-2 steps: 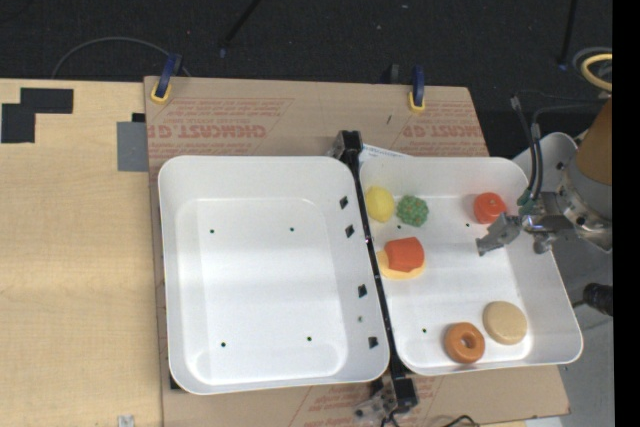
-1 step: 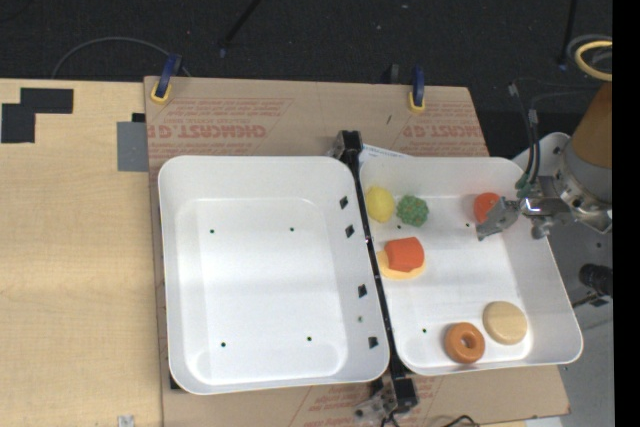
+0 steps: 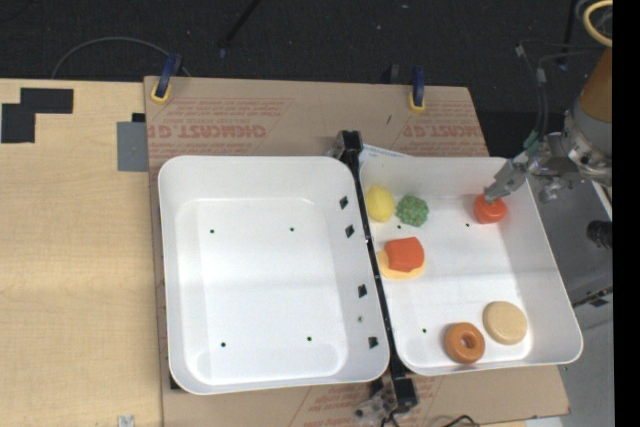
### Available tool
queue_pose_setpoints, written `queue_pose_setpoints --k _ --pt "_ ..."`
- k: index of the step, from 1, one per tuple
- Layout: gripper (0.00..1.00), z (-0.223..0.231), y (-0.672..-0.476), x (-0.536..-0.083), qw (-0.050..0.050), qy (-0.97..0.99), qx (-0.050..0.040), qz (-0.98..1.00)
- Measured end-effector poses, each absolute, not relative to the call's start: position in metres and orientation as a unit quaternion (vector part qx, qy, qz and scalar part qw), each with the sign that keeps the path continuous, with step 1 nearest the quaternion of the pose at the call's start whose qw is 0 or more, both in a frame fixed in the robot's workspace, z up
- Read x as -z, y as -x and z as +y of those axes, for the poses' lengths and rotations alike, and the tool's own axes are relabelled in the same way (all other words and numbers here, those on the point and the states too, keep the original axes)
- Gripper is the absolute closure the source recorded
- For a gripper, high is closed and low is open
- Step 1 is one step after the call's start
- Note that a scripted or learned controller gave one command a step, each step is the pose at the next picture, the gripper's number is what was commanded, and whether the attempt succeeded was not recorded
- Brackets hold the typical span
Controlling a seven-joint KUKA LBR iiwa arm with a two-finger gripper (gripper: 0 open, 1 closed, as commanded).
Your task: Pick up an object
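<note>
In the right bin [image 3: 540, 265] lie a yellow lemon [image 3: 379, 205], a green broccoli piece [image 3: 412, 210], an orange-red block on a yellow slab [image 3: 404, 256], a brown donut [image 3: 464, 342] and a beige round biscuit [image 3: 505, 322]. A small red-orange round object [image 3: 489, 208] sits near that bin's far right wall. My gripper [image 3: 515, 180] reaches in from the right, and its tip is right above and touching or nearly touching the red-orange object. I cannot tell from this angle whether it holds it.
The left bin [image 3: 180, 245] stands beside the right one, with a black divider clip strip [image 3: 362, 255] between them. Both rest on a cardboard sheet [image 3: 300, 120] clamped at the back. Cables hang near the arm [image 3: 590, 115] at the right.
</note>
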State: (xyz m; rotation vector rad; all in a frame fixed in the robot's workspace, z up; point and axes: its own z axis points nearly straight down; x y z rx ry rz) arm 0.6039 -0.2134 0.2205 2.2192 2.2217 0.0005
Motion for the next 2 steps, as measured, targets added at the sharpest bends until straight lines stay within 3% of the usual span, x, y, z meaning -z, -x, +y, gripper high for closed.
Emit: queue_pose_setpoints --k 1,2 --pt "0.00 -0.212 -0.606 -0.083 -0.003 -0.707 0.0019 0.707" --pt "1.00 -0.213 -0.608 -0.098 0.000 -0.707 0.0002 0.707"
